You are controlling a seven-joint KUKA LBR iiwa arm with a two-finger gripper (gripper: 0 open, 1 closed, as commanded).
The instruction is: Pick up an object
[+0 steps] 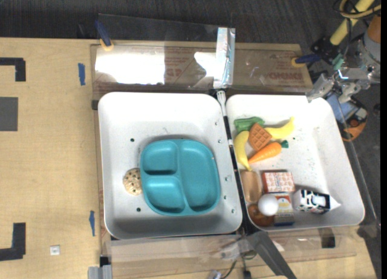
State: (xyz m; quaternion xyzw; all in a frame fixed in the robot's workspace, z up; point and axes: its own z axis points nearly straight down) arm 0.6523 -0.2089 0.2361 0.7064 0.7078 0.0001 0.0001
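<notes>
Camera view: the gripper point(338, 84), its grip state impossible to tell, is poised beyond the right bin's point(338, 150) far corner, the carrot point(266, 152) lying down-left, long axis slanted.

Pale wooden bench point(48, 169) bearing two white bins, left bin point(115, 114) beside right bin point(344, 169).

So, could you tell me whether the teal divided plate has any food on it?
Empty: the teal divided plate's three compartments show bare; the cookie lies beside it.
</notes>
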